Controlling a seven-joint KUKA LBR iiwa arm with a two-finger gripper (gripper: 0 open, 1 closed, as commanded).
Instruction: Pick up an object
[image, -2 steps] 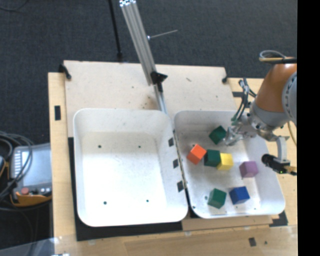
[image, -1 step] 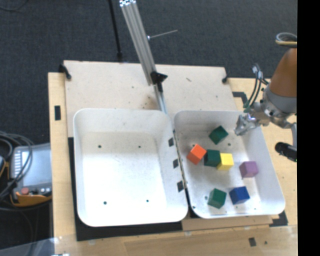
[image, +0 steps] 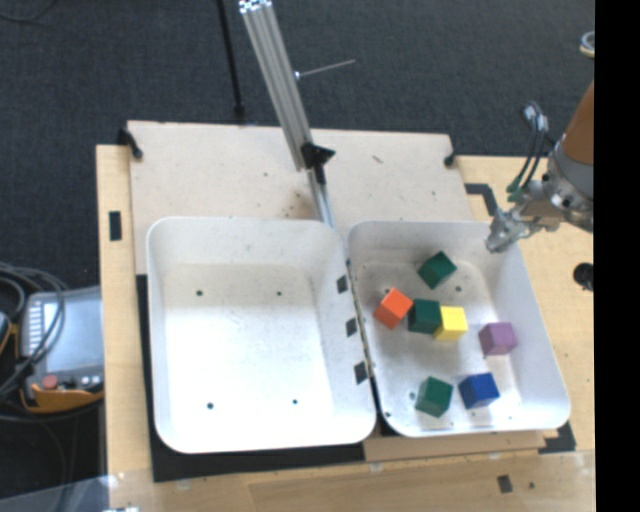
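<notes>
Wooden bench (image: 115, 300) on dark carpet (image: 60, 70) bears two white bins (image: 170, 250).

Wooden desk (image: 115, 300) on dark carpet (image: 60, 70). Pale board (image: 220, 170) lies across the desk's back half. Slanted aluminium rail (image: 278, 80) runs down to the seam between the bins. Left white bin (image: 250, 330) beside right white bin (image: 525, 330), touching. Grey control pendant (image: 55, 345) with cables at left edge, off the desk.
</notes>
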